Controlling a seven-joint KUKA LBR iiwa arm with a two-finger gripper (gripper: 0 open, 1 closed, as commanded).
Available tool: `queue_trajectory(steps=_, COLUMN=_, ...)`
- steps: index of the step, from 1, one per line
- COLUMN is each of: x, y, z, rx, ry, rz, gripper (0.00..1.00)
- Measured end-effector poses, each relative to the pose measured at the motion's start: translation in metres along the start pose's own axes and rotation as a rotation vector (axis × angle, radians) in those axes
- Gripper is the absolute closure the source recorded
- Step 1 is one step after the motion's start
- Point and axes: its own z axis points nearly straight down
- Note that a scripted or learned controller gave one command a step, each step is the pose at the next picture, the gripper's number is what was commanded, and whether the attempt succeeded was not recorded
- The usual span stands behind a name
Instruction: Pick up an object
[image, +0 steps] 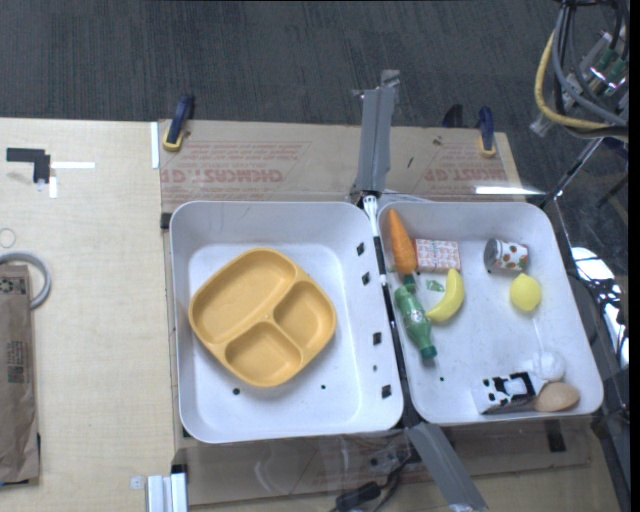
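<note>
Yellow divided tray (262, 316) alone in left bin (190, 400); graspable items crowd right bin (590, 345): carrot (401, 243), green bottle (415, 321), banana (449, 297), lemon (525, 292). Carrot and bottle long axes run near-vertical along divider (arm enters from right, lemon side nearest). Tool state: cannot tell.

Divided tray (262, 316) in left bin (190, 330), banana (448, 297) in right bin (575, 330).
</note>
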Motion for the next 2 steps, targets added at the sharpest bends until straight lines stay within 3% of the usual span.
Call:
queue_trajectory(steps=1, x=-0.047, y=-0.044, z=0.0, rx=0.0, ry=0.0, rz=0.013, gripper=1.0)
queue_trajectory(steps=2, x=-0.08, y=-0.066, z=0.0, rx=0.0, ry=0.0, rz=0.131, gripper=1.0)
